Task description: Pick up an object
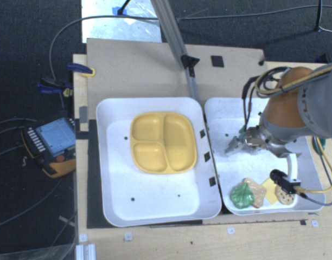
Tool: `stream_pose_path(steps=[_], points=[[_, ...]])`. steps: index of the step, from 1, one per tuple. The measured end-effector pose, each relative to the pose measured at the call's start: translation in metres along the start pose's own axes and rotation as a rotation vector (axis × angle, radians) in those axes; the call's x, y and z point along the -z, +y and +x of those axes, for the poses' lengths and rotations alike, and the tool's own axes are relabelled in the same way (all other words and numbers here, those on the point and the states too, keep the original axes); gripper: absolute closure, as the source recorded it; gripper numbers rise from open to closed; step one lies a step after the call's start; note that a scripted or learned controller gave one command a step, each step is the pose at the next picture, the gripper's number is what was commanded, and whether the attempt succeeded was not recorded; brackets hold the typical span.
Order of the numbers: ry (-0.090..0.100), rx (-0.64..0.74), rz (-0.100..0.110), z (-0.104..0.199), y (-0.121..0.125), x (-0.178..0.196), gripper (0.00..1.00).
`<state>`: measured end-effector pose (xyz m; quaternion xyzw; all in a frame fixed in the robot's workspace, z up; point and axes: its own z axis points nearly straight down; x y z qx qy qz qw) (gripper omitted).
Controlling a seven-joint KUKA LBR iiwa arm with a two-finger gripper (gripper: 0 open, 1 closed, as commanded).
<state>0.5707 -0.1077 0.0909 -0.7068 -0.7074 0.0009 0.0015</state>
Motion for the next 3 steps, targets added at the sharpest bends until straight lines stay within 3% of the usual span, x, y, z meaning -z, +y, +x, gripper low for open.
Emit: stream_pose_path(steps=[1,3], points=[[-0.001,-0.001,-0.006,0.0,0.001,0.014,1.0],[-0.002,0.005,-0.011,0.003,0.008,0.132,1.0]])
